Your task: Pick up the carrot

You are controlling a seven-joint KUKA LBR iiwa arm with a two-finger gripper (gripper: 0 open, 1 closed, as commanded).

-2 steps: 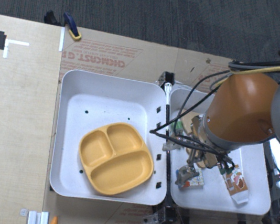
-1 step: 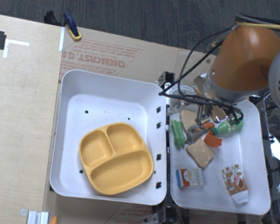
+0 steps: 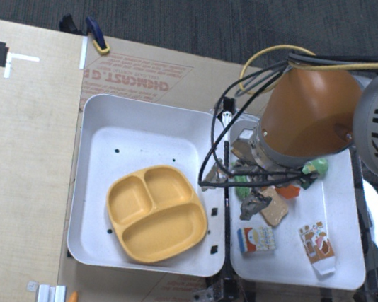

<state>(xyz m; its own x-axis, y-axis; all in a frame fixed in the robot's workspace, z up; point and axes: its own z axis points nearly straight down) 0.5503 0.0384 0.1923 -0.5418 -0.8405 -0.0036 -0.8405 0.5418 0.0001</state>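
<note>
Right bin [image 3: 340, 276]: carrot [image 3: 287, 192], partly hidden under the arm, beside a green item [image 3: 318, 166]; small carton [image 3: 256, 240] and packet [image 3: 317, 245] nearby. Pincer [image 3: 255, 204] low over this bin, grip state indeterminate. Left bin [image 3: 93, 166]: yellow divided plate [image 3: 157, 213].

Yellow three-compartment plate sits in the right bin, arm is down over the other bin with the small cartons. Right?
Not quite. The camera view shows the yellow three-compartment plastic plate in the left white bin, not the right. The grey and orange arm is down over the right white bin, where the small cartons lie.
</note>
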